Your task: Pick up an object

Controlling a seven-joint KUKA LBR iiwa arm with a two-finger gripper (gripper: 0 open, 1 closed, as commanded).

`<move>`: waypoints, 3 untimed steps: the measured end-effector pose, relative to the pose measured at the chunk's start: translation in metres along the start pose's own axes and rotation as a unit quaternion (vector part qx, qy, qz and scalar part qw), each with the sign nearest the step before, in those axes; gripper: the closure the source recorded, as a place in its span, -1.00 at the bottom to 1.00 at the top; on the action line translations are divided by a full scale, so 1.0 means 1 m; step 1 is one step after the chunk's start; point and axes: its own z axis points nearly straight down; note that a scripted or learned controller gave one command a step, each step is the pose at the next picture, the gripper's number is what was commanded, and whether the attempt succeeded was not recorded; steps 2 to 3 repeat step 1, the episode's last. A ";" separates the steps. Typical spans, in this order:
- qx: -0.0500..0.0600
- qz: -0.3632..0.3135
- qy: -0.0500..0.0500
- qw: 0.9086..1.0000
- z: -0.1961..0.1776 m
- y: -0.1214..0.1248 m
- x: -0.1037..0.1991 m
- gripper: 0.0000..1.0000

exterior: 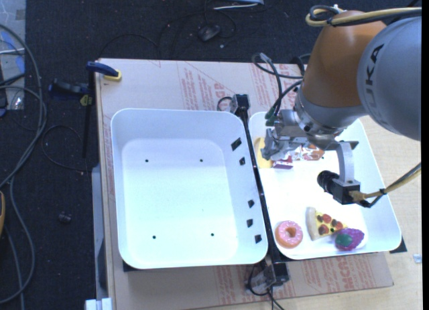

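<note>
My gripper (278,150) reaches down into the right bin (375,198) near its left wall. Under it lie a yellow item (263,161) and a red-and-white item (303,157), both partly hidden by the gripper body. Nothing shows between the fingers. At the bin's front lie a pink frosted donut (289,234), a pizza slice toy (323,224) and a purple grape cluster (349,238).
The left bin (134,128) sits right beside the right one, with black clips along their shared edge. A black camera module (338,187) hangs from the wrist over the right bin. Cables trail on the dark floor at left.
</note>
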 end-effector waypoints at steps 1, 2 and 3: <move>0.000 0.001 0.000 1.000 0.016 0.008 0.050 1.00; 0.000 0.001 0.000 1.000 0.016 0.008 0.050 1.00; 0.000 0.001 0.000 1.000 0.016 0.008 0.050 1.00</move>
